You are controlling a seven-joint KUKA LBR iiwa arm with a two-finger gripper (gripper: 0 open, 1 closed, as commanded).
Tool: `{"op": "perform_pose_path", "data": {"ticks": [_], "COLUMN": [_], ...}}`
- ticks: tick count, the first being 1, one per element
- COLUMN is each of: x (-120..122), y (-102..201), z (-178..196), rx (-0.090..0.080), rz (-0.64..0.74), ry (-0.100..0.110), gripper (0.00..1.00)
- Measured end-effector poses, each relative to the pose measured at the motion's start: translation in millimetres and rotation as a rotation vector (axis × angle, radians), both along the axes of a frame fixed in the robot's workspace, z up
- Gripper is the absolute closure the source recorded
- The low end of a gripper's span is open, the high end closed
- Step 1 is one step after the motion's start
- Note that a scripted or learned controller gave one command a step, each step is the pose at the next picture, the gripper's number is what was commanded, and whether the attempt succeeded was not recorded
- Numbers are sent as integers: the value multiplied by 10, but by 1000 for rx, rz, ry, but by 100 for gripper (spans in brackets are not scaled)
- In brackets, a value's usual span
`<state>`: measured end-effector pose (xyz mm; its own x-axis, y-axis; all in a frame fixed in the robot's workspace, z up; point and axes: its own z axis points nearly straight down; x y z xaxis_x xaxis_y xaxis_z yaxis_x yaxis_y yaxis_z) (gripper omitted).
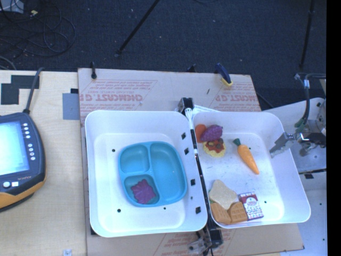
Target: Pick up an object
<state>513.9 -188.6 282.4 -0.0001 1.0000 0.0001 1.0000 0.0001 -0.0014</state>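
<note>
Camera view: my gripper sits at the right rim of the right bin, well off from the items; only one grey finger is clear against the white wall, so I can't tell how wide it's set, and I see nothing in it. Right bin contents: carrot near centre, tilted, green top pointing up-left, closest thing to me but apart from the finger. Purple grapes at the upper left, touching an orange ball on their left and sitting just above a small yellow piece with red topping. Sandwich at the lower edge, with a small red-and-white carton just beside it on the right. Left bin holds a blue divided plate; a purple item lies in its lower-left compartment. Tablet-style pendant rests on the bench at far left.
</note>
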Motion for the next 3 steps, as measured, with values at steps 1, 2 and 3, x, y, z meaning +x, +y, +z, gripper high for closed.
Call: {"op": "perform_pose_path", "data": {"ticks": [1, 2, 3], "x": [679, 667, 394], "y": [-125, -142, 237], "z": [-2023, -1850, -1676], "rx": [1, 2, 3], "rz": [4, -1, 1], "ry": [0, 2, 3], "gripper": [0, 100, 100]}}
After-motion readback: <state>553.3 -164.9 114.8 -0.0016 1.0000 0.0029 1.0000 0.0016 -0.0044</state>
